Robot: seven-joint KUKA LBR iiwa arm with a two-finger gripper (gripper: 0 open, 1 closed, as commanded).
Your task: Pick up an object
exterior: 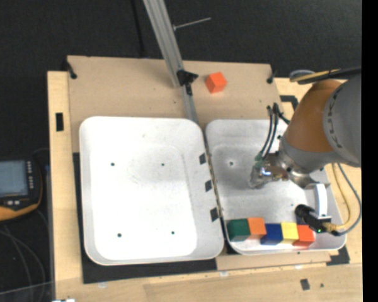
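Observation:
Along the near wall of the right bin (239,137) lies a row of small blocks: a green block (238,229), an orange block (256,226), a blue block (272,233), a yellow block (290,231) and a red block (305,236). My gripper (260,176) hangs low over the middle of that bin, a short way behind the row and apart from it. The grey arm with its orange band (312,121) comes in from the right and covers the bin's right side.
The left bin (142,187) lies beside the right one. An orange cube (216,82) rests on the brown board behind the bins. A slanted metal rail (167,36) runs from the top down to the bins' shared edge. A handheld screen device (9,184) lies far left.

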